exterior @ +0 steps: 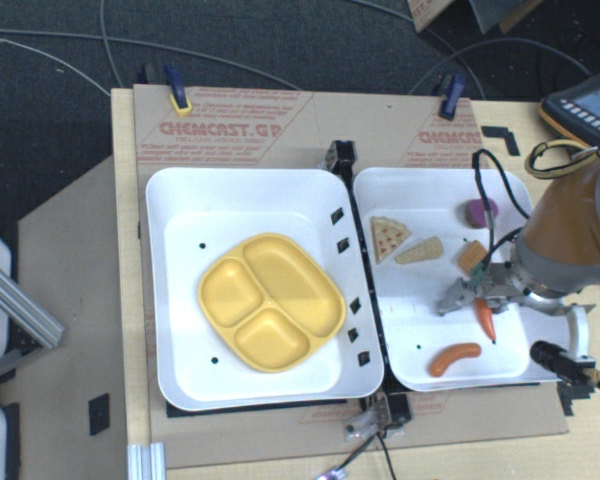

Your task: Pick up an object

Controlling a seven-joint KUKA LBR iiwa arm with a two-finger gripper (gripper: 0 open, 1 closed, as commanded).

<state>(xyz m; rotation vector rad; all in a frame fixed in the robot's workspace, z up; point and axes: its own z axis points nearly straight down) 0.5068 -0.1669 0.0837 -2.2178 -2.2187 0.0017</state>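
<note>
Arm: the grey arm with its orange band is seen reaching in over the right edge of the right bin (405, 193), the wrist lowered toward the bin floor.
Gripper: the gripper (472, 300) is held low in the right half of that bin; whether it is released or clenched cannot be told, as the tip is masked by the wrist and cables.
Nearest object: a small carrot (487, 321) is seen just beside the tool, on its front side, toward the bin's front right corner.
Long axis: the carrot is laid roughly front to back, slightly slanted; nothing is shown gripped.
Other objects: a sausage (453, 359) lies near the front edge, crosswise; an orange block (471, 257) sits just behind the tool; a cracker wedge (387, 237), a pale slice (420, 252) and a purple piece (480, 211) lie toward the back.
Left bin: a yellow divided plate (270, 301) is carried there.
Judgement: the carrot is probably the target; a short shift frontward would be needed.
</note>
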